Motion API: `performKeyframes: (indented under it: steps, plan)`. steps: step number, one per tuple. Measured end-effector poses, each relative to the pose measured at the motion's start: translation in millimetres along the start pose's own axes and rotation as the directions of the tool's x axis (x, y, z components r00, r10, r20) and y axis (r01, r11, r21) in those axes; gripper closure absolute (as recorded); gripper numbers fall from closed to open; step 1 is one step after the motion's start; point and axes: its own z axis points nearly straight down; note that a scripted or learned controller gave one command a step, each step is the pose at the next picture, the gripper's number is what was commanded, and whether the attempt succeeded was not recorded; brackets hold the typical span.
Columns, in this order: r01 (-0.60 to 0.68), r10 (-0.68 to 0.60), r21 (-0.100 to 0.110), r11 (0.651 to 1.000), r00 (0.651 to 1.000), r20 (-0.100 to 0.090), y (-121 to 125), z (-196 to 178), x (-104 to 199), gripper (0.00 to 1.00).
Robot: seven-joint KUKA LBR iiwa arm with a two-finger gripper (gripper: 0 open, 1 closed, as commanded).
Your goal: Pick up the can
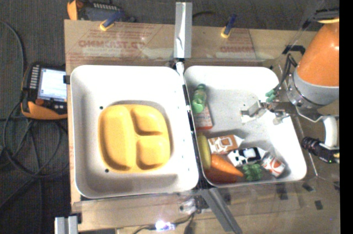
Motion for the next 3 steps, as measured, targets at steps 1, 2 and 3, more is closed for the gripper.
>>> performKeyframes:
  steps: [1, 2, 3]
  plan:
    - [-0.164, 0.164, -0.011, 0.986, 0.986, 0.003, -24, 128, -39, 0.0]
    - [-0.187, 0.187, -0.01, 0.982, 0.982, -0.015, -21, 132, -59, 0.0]
    - [-0.457, 0.457, -0.019, 0.889, 0.889, -0.001, 17, 133, -23, 0.0]
